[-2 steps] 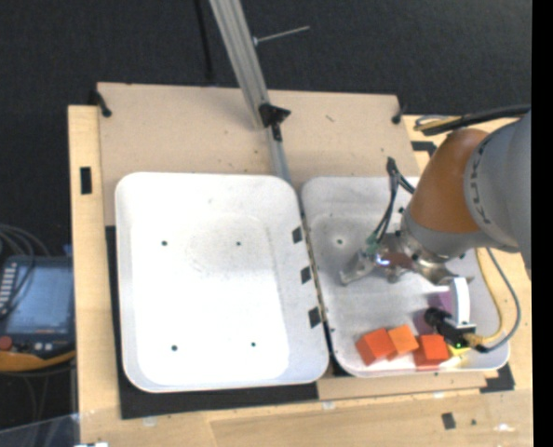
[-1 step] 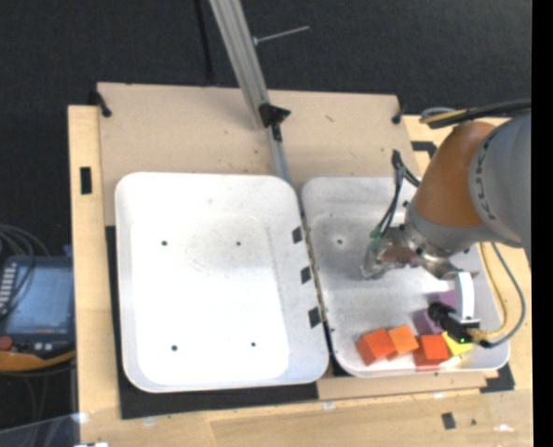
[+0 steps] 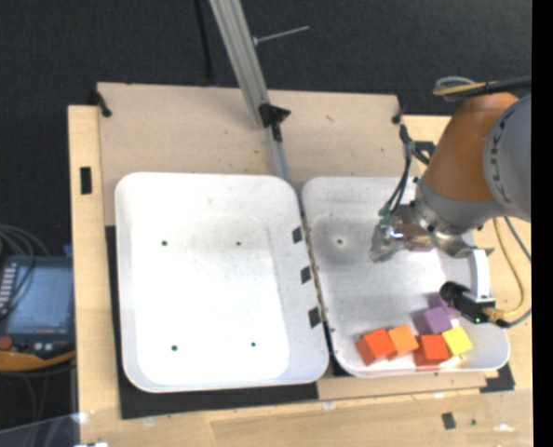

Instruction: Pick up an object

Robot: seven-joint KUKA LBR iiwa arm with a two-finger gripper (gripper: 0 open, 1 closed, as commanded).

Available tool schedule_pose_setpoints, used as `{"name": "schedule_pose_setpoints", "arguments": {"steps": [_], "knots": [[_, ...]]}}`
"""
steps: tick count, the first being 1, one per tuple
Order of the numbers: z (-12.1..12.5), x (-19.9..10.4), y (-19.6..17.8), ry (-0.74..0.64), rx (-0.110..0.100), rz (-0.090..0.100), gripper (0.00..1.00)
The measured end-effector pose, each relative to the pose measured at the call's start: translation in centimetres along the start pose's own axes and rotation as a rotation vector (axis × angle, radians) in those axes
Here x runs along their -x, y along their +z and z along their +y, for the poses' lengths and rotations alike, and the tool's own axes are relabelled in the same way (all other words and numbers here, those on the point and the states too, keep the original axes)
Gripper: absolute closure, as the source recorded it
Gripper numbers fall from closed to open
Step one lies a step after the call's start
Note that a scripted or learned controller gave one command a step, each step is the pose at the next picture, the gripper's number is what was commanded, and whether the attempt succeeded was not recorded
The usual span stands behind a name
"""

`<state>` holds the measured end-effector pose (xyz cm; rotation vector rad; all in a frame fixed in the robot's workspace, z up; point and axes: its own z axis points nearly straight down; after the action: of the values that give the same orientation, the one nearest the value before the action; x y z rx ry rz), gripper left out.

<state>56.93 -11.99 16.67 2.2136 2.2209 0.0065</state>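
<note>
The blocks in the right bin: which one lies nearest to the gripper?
The purple block. It sits at the top of the cluster, closest to the gripper, while the orange, red and yellow blocks lie lower, along the bin's bottom edge.

Two bins sit side by side on the table [image 3: 86,250]. The blocks [image 3: 414,340] cluster in the right bin [image 3: 351,277], at its near right corner. The claw [image 3: 385,243] hangs over that bin's middle, behind the blocks.

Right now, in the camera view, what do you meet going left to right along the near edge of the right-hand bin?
Red-orange block → orange block → red block → yellow block. The purple block sits behind the last two, so I leave it out.
</note>
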Motion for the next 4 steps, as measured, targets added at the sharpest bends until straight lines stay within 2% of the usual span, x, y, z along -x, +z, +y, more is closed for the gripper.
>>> {"name": "schedule_pose_setpoints", "arguments": {"steps": [1, 2, 3, 4], "knots": [[0.9, 0.6, -4.8, 0.0, -0.001, -0.001, 1.0], [1.1, 0.7, -7.8, -0.002, -0.002, 0.0, 1.0], [0.2, -4.9, -6.8, -0.003, -0.007, 0.002, 1.0], [-0.9, -10.2, -7.9, -0.005, -0.006, 0.003, 1.0]]}}
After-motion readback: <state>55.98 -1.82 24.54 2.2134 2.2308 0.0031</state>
